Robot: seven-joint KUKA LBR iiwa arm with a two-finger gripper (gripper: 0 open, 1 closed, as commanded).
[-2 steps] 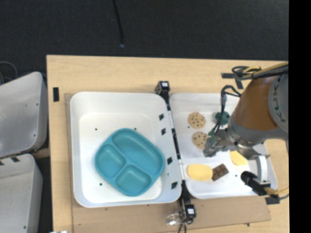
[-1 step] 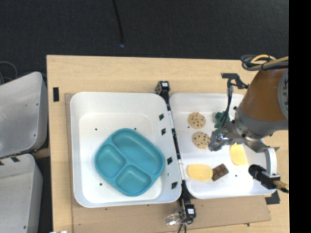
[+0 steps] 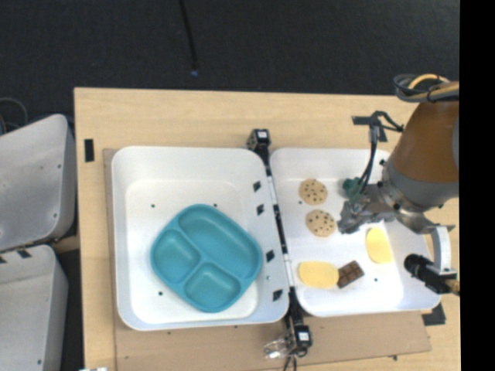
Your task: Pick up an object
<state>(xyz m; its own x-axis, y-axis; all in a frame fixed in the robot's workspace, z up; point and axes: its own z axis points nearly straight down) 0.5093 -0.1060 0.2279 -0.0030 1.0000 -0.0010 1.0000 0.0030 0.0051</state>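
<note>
Hovers low in right bin, gripper just beside lower cookie; jaws' state impossible to tell.

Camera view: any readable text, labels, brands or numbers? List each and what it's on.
None readable.
Blue tray: plain, no marking.
Two cookies, two yellow pieces, brown piece: no print.
Bins: small black dots and clips along the rims, no lettering.
Arm: no legible label; anything on it is too small or blurred.
</note>
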